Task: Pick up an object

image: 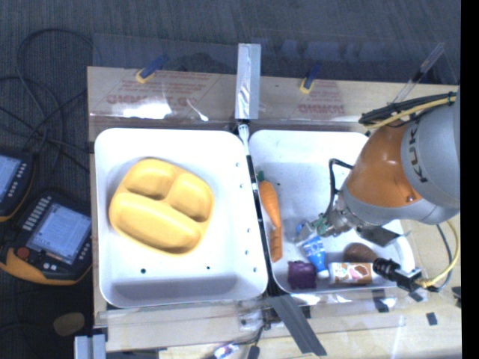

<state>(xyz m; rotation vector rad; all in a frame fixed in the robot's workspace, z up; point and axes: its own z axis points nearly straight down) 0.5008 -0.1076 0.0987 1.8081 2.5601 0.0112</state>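
You see the gripper (323, 224) low over the right bin (299, 155); claw state unclear, nothing visibly lifted yet.

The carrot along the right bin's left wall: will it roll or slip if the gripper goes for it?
The carrot looks stiff and tapered, so it may roll or pivot. Lying against the right bin wall, finger room seems tight. Its smooth skin could slip.
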